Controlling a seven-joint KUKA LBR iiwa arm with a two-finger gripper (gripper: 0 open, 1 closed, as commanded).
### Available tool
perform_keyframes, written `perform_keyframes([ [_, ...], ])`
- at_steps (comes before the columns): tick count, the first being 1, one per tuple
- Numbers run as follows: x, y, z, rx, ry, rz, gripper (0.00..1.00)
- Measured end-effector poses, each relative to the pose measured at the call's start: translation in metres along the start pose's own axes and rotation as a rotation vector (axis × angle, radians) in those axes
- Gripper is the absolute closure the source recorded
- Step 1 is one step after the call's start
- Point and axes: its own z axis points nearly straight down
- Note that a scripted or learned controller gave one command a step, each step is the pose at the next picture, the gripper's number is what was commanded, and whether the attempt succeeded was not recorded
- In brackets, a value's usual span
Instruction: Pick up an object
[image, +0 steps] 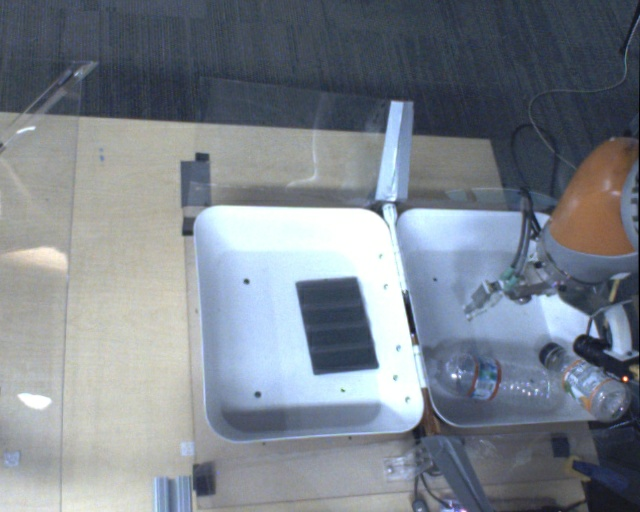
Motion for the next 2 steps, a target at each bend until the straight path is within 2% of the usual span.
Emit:
perform_keyframes([
  [1,0.013,0.075,0.056,-0.005,-0.002,0.096,0.00],
  [2,0.017,0.127,0.057,0.006,0.001,0.053,0.00],
])
